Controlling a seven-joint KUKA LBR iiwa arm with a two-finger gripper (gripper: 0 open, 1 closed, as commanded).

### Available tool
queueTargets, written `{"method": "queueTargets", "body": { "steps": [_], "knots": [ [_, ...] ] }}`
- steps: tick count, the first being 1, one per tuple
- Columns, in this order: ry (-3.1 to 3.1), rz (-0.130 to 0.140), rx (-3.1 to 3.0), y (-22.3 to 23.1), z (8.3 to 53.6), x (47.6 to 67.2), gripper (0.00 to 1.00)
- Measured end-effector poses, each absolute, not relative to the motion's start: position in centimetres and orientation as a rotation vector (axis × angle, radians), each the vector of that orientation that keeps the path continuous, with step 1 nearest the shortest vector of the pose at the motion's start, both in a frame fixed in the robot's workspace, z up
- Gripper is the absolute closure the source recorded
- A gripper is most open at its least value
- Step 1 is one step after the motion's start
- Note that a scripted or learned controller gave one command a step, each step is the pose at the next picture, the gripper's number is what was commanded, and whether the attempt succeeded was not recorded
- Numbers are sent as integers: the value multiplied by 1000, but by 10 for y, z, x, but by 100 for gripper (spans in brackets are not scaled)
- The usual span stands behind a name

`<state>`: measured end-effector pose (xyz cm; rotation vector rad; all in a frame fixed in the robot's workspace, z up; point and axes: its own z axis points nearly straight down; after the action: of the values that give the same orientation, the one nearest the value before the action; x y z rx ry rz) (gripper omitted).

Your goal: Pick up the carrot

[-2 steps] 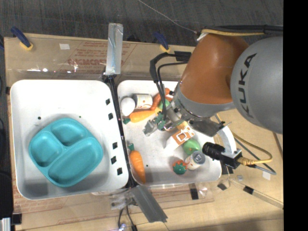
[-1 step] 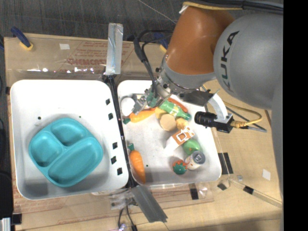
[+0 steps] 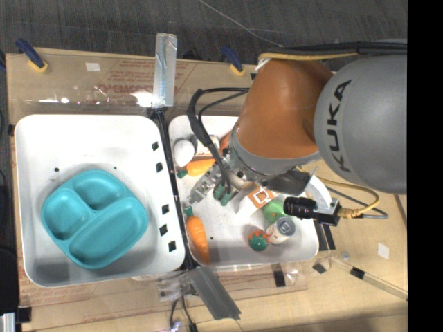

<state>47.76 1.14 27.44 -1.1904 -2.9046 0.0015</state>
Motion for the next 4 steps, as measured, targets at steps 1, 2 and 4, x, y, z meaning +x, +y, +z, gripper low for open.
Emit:
{"method": "queueTargets", "body": {
  "steps": [1, 2, 4],
  "knots": [
    [-3041, 0, -789, 88, 285, 478, 100],
    [-3064, -2, -698, 149, 275, 476, 100],
    [-3133, 4, -189, 217, 232, 476, 100]
  ]
}}
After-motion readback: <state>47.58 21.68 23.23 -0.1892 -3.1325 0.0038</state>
